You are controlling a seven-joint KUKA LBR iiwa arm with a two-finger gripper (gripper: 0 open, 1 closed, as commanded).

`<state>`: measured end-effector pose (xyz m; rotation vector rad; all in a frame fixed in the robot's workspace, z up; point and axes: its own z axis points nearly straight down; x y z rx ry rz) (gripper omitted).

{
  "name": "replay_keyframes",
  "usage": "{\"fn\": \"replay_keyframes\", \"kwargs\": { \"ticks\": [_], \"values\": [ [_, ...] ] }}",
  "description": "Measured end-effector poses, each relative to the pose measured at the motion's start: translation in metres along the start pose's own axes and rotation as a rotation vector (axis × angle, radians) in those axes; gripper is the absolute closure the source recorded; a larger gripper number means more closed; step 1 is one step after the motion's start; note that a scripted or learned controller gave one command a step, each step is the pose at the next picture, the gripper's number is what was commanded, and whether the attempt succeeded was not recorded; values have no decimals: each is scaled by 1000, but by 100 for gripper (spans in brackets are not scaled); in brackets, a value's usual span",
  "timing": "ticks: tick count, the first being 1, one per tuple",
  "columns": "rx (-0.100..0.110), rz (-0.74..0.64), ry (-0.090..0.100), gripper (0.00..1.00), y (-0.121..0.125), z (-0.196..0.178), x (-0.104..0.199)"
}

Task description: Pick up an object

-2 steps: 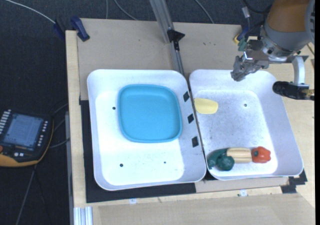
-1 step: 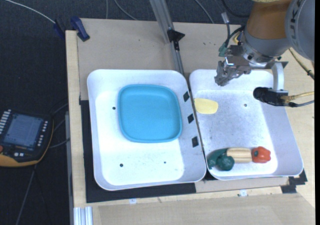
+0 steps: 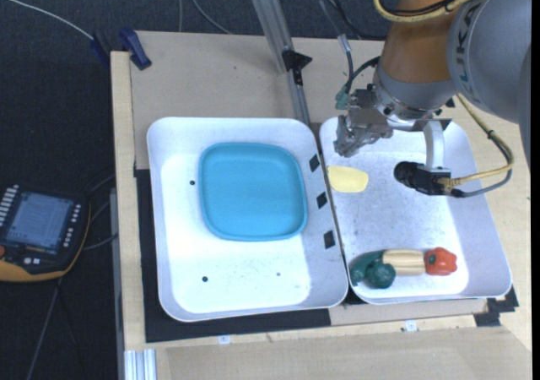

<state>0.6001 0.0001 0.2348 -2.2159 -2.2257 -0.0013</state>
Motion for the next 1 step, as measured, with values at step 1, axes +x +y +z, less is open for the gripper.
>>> {"fn": "replay_keyframes", "kwargs": {
  "ticks": [1],
  "values": [
    [0, 0, 0, 100, -7, 5, 44]
  ]
}}
